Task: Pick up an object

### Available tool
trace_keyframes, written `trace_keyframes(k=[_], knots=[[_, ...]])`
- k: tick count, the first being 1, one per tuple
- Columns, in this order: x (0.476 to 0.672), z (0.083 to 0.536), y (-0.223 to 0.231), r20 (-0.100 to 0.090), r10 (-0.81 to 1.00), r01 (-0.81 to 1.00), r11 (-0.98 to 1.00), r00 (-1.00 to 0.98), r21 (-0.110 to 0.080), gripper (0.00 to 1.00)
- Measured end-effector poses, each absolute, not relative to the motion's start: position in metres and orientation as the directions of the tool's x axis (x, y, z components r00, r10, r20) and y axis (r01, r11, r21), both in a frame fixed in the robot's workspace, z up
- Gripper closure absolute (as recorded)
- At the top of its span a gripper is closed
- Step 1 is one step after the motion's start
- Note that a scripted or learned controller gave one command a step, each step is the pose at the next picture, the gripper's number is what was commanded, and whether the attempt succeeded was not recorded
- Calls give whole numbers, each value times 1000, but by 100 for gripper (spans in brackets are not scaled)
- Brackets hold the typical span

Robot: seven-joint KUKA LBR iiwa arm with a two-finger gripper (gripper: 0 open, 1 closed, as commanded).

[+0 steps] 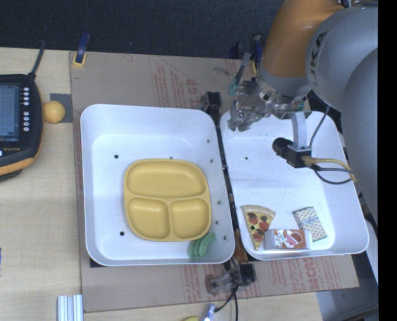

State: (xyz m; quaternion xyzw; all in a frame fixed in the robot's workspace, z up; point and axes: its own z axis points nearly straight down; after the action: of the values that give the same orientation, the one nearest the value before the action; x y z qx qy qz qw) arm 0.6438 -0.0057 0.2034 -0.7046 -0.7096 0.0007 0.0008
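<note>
My tool (242,120) hangs over the far corner of the right bin (345,249), and whether it's wide or narrow I cannot tell from here. Nothing beneath it, so I'd travel toward the near end, where the pizza slice (258,223), small packet (286,239) and patterned square (310,223) lie close together. Best to settle squarely over one piece, clear of its neighbours, before dropping. My arm reaches in from the right, orange band (292,32) high, wrist tipped down.

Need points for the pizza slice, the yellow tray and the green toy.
pizza slice (257,222), camera view, middle of the slice.
yellow tray (166,178), camera view, floor of the long top compartment.
green toy (201,246), camera view, middle of its body.
</note>
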Motion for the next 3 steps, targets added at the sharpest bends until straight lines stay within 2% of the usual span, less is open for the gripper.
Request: trace_keyframes(k=[1, 2, 3], knots=[[591, 253, -70, 0, 1000, 1000, 2, -2, -4, 100], [627, 229, -57, -2, 1000, 1000, 4, -4, -3, 100], [656, 240, -89, 0, 1000, 1000, 2, -2, -2, 100]])
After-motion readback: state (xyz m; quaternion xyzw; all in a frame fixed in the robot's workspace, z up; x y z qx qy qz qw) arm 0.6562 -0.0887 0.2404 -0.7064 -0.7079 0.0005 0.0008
